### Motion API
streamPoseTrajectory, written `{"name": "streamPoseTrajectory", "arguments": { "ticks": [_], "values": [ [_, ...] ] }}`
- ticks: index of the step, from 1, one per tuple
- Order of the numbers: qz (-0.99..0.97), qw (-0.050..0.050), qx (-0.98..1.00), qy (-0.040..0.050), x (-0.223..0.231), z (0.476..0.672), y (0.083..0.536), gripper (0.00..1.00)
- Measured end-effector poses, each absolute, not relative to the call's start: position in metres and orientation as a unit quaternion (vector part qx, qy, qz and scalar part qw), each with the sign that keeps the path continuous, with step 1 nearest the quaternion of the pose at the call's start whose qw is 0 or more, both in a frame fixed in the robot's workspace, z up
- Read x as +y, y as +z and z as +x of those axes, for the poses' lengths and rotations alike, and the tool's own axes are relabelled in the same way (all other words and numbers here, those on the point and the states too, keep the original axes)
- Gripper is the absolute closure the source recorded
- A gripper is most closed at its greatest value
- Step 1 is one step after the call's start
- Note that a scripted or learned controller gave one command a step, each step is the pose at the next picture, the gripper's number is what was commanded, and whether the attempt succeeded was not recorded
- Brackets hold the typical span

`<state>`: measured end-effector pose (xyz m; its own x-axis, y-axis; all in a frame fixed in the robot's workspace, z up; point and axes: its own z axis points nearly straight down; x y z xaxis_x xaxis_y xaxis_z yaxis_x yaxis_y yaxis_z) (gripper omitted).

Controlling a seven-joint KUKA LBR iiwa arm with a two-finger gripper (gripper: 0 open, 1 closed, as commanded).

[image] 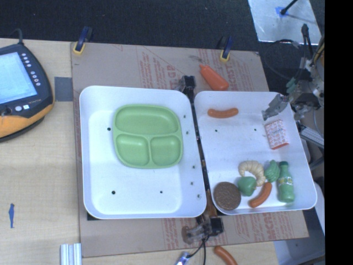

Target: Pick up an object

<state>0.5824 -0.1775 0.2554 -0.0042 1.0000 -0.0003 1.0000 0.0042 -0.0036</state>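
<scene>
Gripper (pixel 273 109) low over the upper right corner of the right bin (pixel 220 142), close to the far wall; open or shut impossible to tell from this angle, and nothing visibly held. Nearest candidate: the red-and-white packet (pixel 276 134), lying flat just below the gripper and close to the right wall. Further off along the same far side, the small sausage (pixel 222 113), alone and well apart from everything else.

Main risks, as a judgement:
- Flat packet hard to grip from above; likely to slide or be pushed against the wall rather than lifted
- Little room between packet and bin rim; possible strike on the rim or wall on the way down, enough to shove the bin
- Closing on bare bin floor if the descent lands between packet and wall

Worse odds in the lower right cluster: brown disc (pixel 226 195), cream curved piece (pixel 251 169), green pepper (pixel 247 185), leafy green piece (pixel 271 171), green bottle (pixel 285 184) and orange sausage (pixel 260 195), all touching or nearly so. Easy there to catch two things at once, or to knock a neighbour aside and lose both.

Green divided plate (pixel 148 135) in the left bin (pixel 94 197): wide and shallow, poor for a two-finger hold except at the rim
</scene>
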Motion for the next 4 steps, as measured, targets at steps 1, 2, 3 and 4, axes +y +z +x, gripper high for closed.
{"name": "streamPoseTrajectory", "arguments": {
  "ticks": [1,2,3,4],
  "values": [
    [-0.704,0.004,-0.710,-0.0007,-0.208,0.589,0.113,0.00],
    [-0.706,0.000,-0.708,0.0004,-0.212,0.657,0.095,0.00],
    [-0.706,0.000,-0.709,0.0014,-0.212,0.625,0.093,0.00],
    [-0.707,0.001,-0.708,0.0009,-0.192,0.582,0.172,0.00]
  ]
}}
